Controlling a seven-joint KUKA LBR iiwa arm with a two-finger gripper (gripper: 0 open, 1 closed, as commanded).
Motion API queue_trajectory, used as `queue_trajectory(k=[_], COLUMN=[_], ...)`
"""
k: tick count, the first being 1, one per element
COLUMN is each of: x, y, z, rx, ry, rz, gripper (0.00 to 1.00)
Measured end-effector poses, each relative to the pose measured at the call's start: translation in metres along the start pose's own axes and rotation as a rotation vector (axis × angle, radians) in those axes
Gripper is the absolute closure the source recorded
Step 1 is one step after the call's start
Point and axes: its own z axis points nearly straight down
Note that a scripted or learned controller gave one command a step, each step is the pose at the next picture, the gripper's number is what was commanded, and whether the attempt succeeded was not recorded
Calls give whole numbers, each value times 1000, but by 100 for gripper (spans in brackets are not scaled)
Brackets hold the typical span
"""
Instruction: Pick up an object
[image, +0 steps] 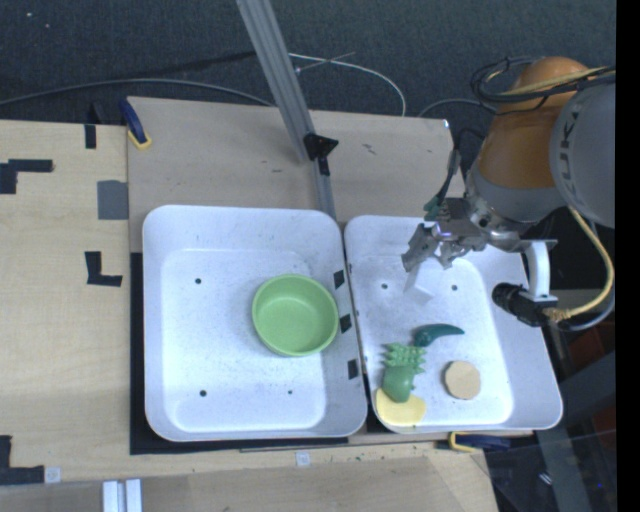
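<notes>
Even, bright overhead light; soft, slightly blurred picture.

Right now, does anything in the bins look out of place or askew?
One thing: the yellow piece lies up on the right bin's front-left rim rather than flat on its floor. The green bowl sits upright in the left bin.

In the right bin (520, 380) you have open floor across the upper half, under the gripper (432, 250). Toward its near edge, the green toy (402, 368), yellow piece (400, 408), dark green curved piece (436, 334) and tan disc (462, 380) crowd together. The green bowl (294, 315) takes the left bin's (170, 300) centre; its margins are free.
</notes>
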Motion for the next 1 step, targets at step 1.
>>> queue_trajectory(k=[1], x=[54], y=[3], z=[-4], rx=[-3], ry=[0], rz=[-1], gripper=[100])
